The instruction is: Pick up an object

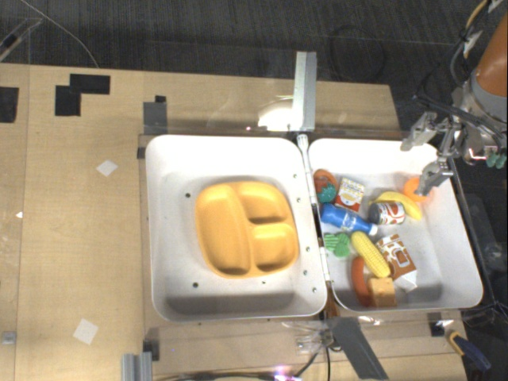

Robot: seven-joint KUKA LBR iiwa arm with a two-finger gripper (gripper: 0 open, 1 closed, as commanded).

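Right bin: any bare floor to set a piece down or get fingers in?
Right bin: bare along the far wall and the right side beyond the can. Crowded against the divider, bottle to corn. Left bin: bare margin around the yellow tray.

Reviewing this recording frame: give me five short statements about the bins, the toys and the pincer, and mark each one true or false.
1. A yellow divided tray lies in the left bin. True.
2. The toy corn cob lies in the left bin. False: it is in the right bin, among the other toys.
3. The pincer is above the far right part of the right bin. True.
4. The blue bottle is between the pincer's fingers. False: it lies in the right bin near the divider, apart from the pincer.
5. The soda can rests on the yellow tray. False: it lies in the right bin, next to the banana.
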